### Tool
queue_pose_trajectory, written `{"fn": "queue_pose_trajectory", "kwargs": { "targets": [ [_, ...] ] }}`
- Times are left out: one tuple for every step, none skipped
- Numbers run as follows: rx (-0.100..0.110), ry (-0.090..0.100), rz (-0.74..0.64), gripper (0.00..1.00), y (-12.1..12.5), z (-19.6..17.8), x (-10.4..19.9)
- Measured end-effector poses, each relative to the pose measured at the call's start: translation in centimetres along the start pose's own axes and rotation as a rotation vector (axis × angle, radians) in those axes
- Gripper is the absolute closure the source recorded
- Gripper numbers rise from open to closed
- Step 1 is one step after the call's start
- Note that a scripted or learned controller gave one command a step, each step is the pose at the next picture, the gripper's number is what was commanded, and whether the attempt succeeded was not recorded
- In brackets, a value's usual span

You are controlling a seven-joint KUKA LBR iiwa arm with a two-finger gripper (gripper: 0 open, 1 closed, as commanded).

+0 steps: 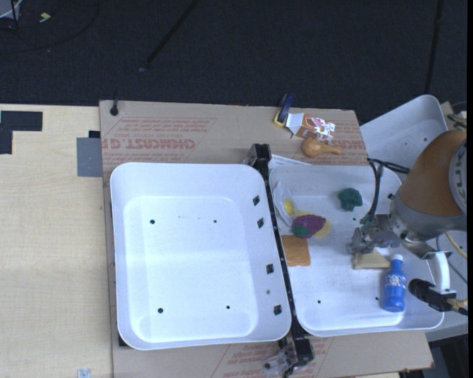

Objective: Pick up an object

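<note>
My gripper (pixel 368 244) is low in the right bin (pixel 339 321), near its right side, at the end of the grey arm with the orange band (pixel 437 172). Directly beneath and touching it lies a small tan piece (pixel 372 261). A blue bottle (pixel 393 285) lies just to the lower right of the gripper. A dark green lump (pixel 349 198) sits up and to the left of it. Farther left are a purple, green and yellow toy (pixel 308 225) and an orange-tan block (pixel 296 251).
The left bin (pixel 134 211) sits beside the right one, with black clips along their shared edge (pixel 270 235). Behind the bins, on the cardboard, lie an orange toy (pixel 318 148), a small printed packet (pixel 315 124) and a blue-yellow clip (pixel 284 111).
</note>
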State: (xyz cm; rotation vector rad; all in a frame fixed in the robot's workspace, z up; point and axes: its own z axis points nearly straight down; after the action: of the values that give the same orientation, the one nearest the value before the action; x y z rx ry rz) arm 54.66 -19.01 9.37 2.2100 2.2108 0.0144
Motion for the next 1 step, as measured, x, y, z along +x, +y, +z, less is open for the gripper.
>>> {"fn": "queue_pose_trajectory", "kwargs": {
  "targets": [
    [0.004,0.002,-0.002,1.00,-0.19,0.04,-0.62]
  ]
}}
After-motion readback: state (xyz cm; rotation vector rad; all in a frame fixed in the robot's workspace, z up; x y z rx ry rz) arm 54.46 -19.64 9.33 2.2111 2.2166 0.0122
